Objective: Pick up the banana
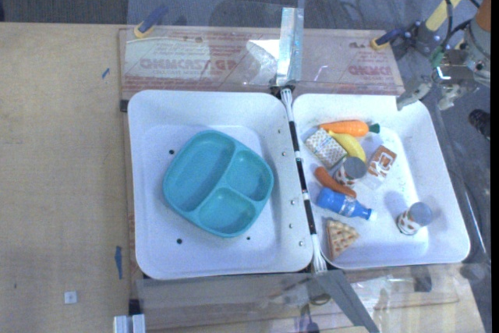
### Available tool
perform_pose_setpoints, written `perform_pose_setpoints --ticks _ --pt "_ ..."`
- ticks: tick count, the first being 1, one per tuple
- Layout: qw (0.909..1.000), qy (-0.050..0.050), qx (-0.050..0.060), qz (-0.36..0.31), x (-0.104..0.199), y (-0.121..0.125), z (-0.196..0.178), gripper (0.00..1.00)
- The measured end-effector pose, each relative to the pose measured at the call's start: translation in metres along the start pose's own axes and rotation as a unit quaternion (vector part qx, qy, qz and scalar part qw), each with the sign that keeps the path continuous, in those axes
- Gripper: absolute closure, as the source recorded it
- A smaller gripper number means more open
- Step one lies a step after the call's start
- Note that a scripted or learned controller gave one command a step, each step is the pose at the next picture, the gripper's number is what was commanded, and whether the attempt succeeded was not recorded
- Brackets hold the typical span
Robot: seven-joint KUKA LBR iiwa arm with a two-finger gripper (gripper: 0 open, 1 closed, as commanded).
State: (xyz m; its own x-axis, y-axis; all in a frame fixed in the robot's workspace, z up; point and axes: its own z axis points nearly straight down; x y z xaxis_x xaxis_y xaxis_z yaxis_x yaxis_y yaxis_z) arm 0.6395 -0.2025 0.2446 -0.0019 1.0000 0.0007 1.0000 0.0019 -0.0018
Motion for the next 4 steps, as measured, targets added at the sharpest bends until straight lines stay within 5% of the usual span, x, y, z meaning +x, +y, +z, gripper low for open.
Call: perform_pose_setpoints --ticks 1,2,3,4 --pt "0.9999 -0.001 -0.002 -0.013 0.072 0.014 0.149 0.00" --pt "0.9997 -0.001 -0.003 -0.022 0.048 -0.044 0.157 0.00" --pt "1.0000 -0.002 -0.005 -0.008 0.080 -0.021 0.157 0.00" --pt "0.9999 -0.001 -0.007 -0.007 0.080 -0.020 0.146 1.00"
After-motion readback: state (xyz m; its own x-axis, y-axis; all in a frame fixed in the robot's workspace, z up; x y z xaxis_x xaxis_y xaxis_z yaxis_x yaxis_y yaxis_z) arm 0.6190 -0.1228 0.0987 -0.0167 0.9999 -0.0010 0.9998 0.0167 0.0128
